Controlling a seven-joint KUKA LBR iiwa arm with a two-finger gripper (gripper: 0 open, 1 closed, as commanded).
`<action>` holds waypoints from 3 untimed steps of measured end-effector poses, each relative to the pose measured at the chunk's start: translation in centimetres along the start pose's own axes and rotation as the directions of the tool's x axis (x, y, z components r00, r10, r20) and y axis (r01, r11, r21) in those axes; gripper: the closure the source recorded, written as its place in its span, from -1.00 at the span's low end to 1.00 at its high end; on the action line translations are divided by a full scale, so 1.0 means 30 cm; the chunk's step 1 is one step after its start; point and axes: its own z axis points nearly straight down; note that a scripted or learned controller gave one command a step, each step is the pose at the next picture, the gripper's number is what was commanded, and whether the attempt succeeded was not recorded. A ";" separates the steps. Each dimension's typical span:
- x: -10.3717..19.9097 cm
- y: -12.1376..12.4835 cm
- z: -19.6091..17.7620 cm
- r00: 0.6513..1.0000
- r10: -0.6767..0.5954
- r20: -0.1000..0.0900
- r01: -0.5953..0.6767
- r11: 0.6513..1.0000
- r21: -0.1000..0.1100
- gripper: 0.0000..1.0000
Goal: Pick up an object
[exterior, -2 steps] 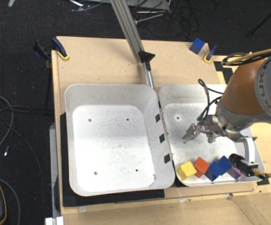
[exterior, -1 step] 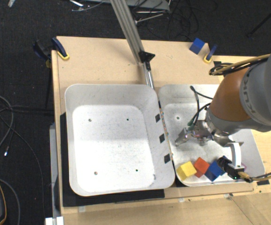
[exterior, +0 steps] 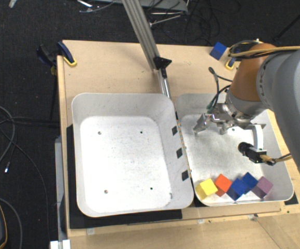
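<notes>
Along the near wall of the right bin (exterior: 201, 108) several small blocks lie in a row: a yellow one (exterior: 207, 188), an orange one (exterior: 223, 183), a blue one (exterior: 241, 185) and a purple one (exterior: 262, 187). My gripper (exterior: 211, 128) hangs over the upper middle of this bin, well behind the blocks and apart from them. Its fingers are spread open and nothing is between them. The grey arm with its orange band (exterior: 248, 79) covers the bin's far right corner.
The left bin (exterior: 82, 139) sits beside the right one, their rims touching. Another blue block (exterior: 218, 50) lies on the wooden bench behind the bins. A metal pole (exterior: 142, 27) slants in from the top toward the gap between the bins.
</notes>
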 end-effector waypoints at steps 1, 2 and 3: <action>0.001 -0.007 -0.032 1.000 -0.001 0.000 0.001 1.000 0.005 1.00; 0.003 -0.006 -0.066 1.000 -0.004 0.001 0.004 1.000 0.004 1.00; 0.039 0.026 0.007 1.000 0.001 -0.001 -0.001 1.000 0.006 1.00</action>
